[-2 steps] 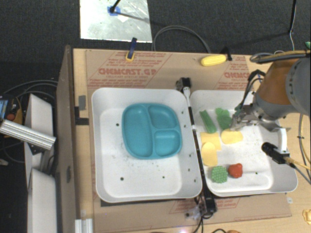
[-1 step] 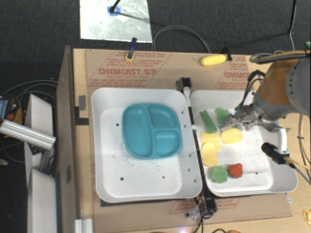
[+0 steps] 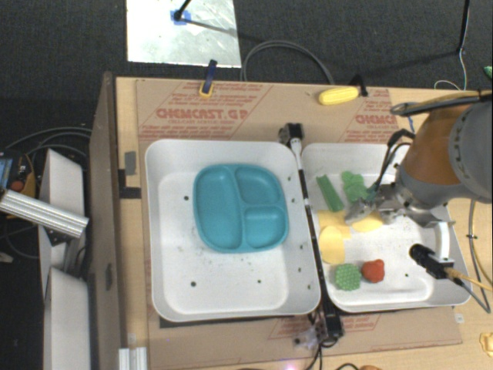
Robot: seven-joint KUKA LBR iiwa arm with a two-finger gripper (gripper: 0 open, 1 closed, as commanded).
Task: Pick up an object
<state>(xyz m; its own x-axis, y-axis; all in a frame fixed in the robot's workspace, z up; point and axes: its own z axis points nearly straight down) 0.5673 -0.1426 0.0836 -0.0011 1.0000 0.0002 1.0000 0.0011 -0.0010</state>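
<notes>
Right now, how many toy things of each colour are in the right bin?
Green: 3, a flat green strip, a knobbly green piece, a round bumpy green ball
Yellow: 2, a pale yellow block, a yellow piece under the tool
Red: 1, a small red lump
Total: 6

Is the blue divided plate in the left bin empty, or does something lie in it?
Empty. The blue plate lies flat in the left bin, and all three compartments show bare blue surface.
</notes>
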